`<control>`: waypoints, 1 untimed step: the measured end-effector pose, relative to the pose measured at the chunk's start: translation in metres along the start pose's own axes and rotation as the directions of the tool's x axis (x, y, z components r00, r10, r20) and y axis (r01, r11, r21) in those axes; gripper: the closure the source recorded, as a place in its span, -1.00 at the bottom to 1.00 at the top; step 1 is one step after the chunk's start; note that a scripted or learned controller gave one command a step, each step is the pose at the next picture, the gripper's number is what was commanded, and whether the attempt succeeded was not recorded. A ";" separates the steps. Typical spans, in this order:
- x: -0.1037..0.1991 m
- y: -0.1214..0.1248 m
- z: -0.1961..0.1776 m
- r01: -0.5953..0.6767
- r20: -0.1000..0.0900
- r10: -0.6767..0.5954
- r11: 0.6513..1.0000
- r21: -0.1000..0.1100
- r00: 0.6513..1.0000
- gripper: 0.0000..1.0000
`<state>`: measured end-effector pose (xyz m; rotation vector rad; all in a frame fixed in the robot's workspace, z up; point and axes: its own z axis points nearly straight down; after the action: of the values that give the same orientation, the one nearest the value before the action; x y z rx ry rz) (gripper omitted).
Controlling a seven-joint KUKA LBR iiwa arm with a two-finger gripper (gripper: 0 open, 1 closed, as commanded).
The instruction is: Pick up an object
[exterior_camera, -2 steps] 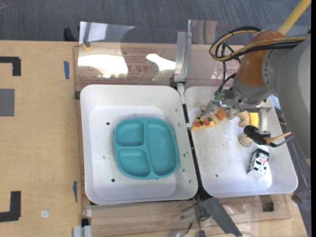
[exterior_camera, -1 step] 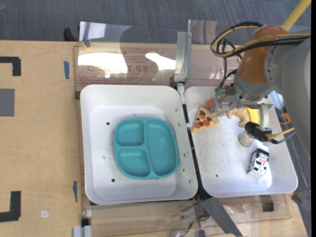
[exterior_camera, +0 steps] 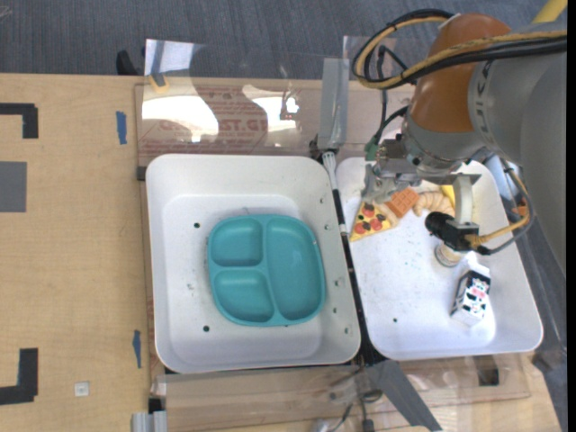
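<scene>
gripper (exterior_camera: 389, 180) sits low at the back-left of the right bin (exterior_camera: 504, 331), over the pizza slice (exterior_camera: 371, 218) and croissant (exterior_camera: 404, 202). can't tell from this angle what the jaws are doing. cow toy (exterior_camera: 472, 296) lies apart near the front, an easier pick. teal tray (exterior_camera: 266, 269) in left bin (exterior_camera: 171, 241). best bet: centre on one item, descend straight, close fully before lifting.
</scene>
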<state>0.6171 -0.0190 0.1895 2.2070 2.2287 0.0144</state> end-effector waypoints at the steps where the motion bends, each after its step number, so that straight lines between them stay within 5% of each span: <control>1: -0.060 -0.087 -0.015 -0.013 0.004 0.013 1.000 0.011 1.000 1.00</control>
<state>0.5308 -0.0801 0.2032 2.2244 2.2178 -0.0020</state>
